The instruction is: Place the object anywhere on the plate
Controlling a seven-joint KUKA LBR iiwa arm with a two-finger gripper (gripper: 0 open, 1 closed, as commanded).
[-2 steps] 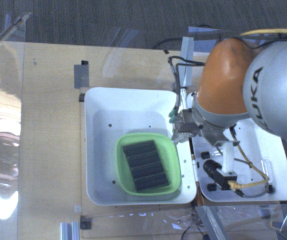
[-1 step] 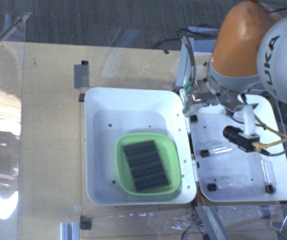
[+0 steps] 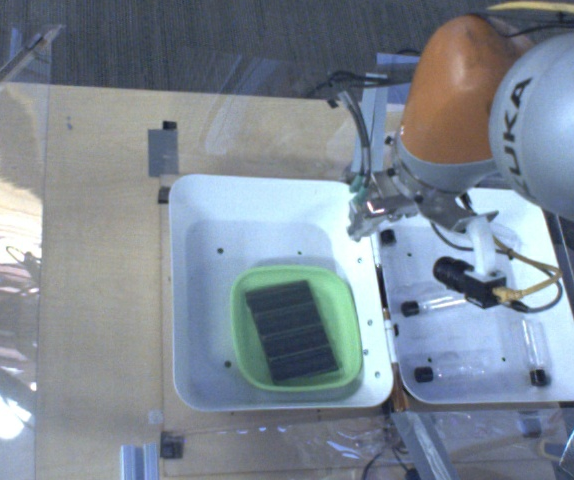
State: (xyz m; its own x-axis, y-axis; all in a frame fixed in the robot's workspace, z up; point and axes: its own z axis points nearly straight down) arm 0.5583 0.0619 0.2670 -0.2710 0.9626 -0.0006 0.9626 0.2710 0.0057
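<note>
Object [image 3: 291, 331]: a dark, nearly black rectangular slab with ribbed bands across its top. It lies flat inside the green plate [image 3: 244, 306], set at a slight diagonal and covering most of the plate's floor. Nothing touches it from above.

The green plate is a square dish with rounded corners and a raised rim. It sits in the left bin [image 3: 197, 268], toward that bin's near right corner, with its right rim close to the bin's right wall. The rest of the left bin's floor, up and left of the plate, shows as bare white.

The right bin [image 3: 557, 368] adjoins the left bin, up and right of the plate. It carries small dark fittings near its corners and a clear tube-like piece lying on its floor.

Gripper [image 3: 365, 208]: it stands well up and right of the plate, over the seam where the two bins meet, near their far edge. It is apart from the object and the plate. Whether its fingers are parted or closed cannot be told from this view, and no item is seen between them.

The arm [image 3: 527, 108], grey with its orange band, looms over the right bin, with cables and a black connector hanging beneath it.

The bench [image 3: 87, 298], a pale wooden surface, extends left of the plate.
</note>
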